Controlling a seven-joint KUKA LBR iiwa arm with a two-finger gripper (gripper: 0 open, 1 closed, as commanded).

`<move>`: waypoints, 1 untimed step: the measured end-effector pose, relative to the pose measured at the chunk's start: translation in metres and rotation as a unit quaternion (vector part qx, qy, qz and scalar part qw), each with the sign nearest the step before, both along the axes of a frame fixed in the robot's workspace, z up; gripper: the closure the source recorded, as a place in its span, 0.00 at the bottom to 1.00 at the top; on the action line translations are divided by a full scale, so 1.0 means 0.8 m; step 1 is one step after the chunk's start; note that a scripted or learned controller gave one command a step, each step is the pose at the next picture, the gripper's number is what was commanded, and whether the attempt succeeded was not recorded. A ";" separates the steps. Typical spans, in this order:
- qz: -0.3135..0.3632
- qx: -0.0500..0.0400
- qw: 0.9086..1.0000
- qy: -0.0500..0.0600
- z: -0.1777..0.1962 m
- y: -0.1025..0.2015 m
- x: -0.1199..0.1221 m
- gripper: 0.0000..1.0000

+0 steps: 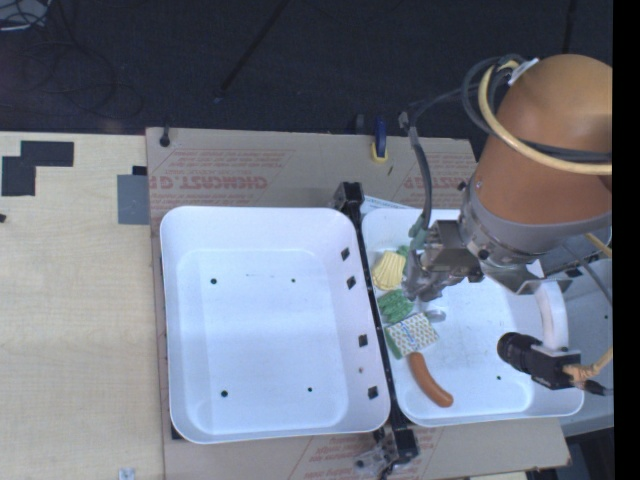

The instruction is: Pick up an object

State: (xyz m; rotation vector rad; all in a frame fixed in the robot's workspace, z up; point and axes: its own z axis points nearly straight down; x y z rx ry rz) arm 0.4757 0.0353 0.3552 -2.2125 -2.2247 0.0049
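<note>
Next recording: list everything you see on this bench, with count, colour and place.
left bin: 1, white, left on the board
right bin: 1, white, beside it, under the arm
board: 1, brown, printed, beneath both bins
yellow piece: 1, yellow, right bin, by its left wall
green piece: 1, green, just in front of the yellow piece
patterned piece: 1, pale green and white, in front of the green piece
sausage shape: 1, orange, right bin, front left
clip: 1, blue and yellow, board's far edge
arm: 1, grey and orange, from the right
gripper: 1, grey, over the right bin beside the yellow piece
</note>
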 end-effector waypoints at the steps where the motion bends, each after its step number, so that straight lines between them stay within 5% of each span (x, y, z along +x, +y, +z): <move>1: -0.001 -0.001 1.000 0.001 0.013 -0.004 0.000 1.00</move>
